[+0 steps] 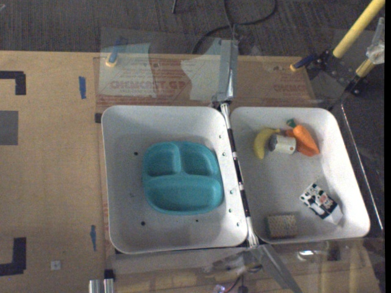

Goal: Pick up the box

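Two shallow white bins (116, 163) lie side by side. The black-and-white patterned small box (319, 202) lies in the right bin's near right corner, well apart from a yellow banana (263, 142). A teal divided plate (181, 177) occupies the left bin. State of the gripper's jaws: cannot tell.

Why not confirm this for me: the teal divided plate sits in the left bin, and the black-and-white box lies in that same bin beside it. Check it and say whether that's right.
Not quite. The teal divided plate does sit in the left bin, but the black-and-white box lies in the right bin, near its lower right corner. The camera view shows it there, apart from the plate.
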Controlling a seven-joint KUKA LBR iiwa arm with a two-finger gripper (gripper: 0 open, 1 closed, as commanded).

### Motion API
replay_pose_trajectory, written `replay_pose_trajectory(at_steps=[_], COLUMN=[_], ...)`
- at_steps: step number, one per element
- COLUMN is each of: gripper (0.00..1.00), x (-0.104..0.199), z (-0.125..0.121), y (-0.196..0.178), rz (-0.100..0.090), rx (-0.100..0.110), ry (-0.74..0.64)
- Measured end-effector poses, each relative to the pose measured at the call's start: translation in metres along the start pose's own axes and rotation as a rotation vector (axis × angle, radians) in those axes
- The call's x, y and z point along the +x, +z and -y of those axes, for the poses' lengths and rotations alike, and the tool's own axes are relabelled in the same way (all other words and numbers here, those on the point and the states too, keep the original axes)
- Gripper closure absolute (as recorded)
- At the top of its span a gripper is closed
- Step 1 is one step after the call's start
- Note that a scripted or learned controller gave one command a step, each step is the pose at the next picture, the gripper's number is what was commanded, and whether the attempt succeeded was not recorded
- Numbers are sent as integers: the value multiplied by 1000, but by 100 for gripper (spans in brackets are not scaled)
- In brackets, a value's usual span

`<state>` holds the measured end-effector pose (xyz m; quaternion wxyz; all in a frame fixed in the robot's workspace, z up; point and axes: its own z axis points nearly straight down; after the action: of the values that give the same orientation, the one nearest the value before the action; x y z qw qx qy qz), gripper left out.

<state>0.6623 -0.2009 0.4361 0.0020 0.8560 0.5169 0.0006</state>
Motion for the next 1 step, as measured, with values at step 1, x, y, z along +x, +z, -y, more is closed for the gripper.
replay_pose_trajectory(at_steps=[1], gripper=[100], x=[4], z=[0], y=[-11], rz=[1], rx=[-4], ry=[-6])
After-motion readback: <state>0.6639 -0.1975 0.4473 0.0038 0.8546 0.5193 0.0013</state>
